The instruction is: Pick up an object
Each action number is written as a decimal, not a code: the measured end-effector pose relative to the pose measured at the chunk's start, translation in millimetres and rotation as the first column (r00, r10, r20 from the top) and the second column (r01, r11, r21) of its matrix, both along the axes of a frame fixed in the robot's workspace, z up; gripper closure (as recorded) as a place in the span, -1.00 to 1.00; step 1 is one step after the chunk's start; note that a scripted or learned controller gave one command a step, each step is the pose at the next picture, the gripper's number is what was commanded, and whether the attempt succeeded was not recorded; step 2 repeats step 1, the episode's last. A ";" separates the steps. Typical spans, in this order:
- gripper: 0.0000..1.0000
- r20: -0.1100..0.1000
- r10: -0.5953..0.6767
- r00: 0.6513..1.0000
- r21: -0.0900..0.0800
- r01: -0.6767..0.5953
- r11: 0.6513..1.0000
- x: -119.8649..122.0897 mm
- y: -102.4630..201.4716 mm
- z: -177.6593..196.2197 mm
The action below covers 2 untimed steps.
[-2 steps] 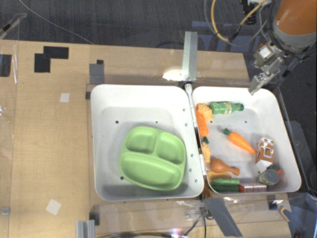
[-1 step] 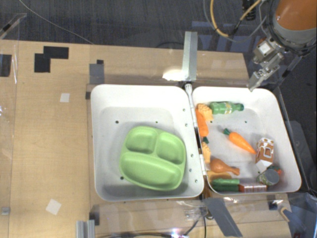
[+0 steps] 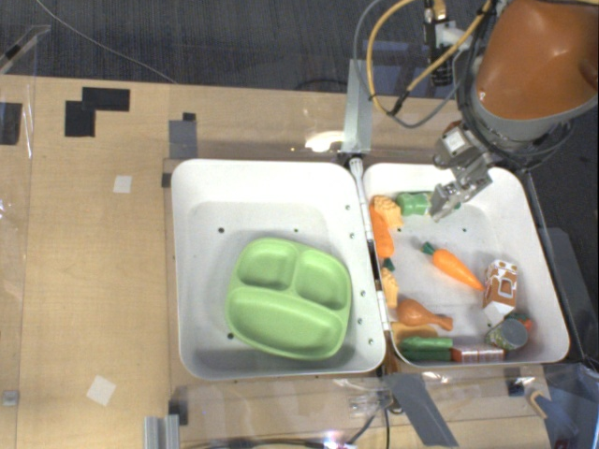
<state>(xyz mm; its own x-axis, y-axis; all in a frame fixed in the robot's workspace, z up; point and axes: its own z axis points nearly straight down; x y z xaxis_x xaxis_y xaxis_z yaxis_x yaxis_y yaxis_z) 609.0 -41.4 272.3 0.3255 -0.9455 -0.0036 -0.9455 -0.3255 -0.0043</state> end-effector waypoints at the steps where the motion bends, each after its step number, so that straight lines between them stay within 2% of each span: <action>1: 1.00 0.004 -0.046 0.999 0.000 0.046 0.999 51.1 15.7 16.5; 2: 1.00 0.004 -0.046 0.999 0.000 0.046 0.999 51.1 15.7 16.5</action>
